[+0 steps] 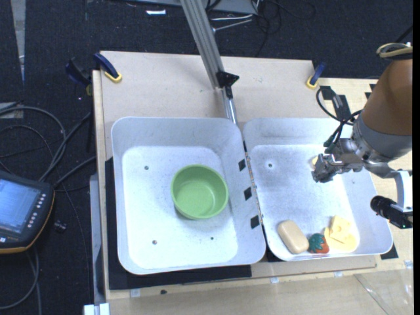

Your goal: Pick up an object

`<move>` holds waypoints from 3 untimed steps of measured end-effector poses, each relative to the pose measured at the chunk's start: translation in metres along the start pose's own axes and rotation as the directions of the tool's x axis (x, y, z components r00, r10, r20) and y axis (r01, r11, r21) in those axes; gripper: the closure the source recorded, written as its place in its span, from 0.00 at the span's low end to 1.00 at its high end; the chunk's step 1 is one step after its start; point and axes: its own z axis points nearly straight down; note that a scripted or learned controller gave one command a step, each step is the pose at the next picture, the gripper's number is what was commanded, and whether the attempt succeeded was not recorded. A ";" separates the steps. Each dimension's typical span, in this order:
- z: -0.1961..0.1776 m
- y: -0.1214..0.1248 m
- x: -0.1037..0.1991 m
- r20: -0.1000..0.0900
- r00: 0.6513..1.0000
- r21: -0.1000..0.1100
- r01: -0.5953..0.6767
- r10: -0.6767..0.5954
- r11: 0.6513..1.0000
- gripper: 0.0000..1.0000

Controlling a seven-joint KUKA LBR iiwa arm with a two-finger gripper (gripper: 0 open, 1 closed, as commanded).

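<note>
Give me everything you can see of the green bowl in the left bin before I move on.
The green bowl is a round, light green dish that looks like smooth plastic, with a thick rim and a plain inside with nothing in it. It stands upright, mouth up, a little right of the middle of the left bin, resting on the bin's speckled white floor. Nothing else touches it. The hand is over the right bin, well away from it.

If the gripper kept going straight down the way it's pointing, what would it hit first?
Probably the bare floor of the right bin. The gripper hangs over its middle, apart from the beige block and other items by the near wall; depth is uncertain.
</note>
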 end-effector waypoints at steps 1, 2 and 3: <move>-0.003 0.000 0.000 -0.001 1.000 0.005 0.000 0.000 1.000 1.00; -0.005 0.016 0.048 -0.002 1.000 0.005 0.003 -0.003 1.000 1.00; -0.015 0.020 0.102 -0.002 1.000 0.004 0.004 -0.004 1.000 1.00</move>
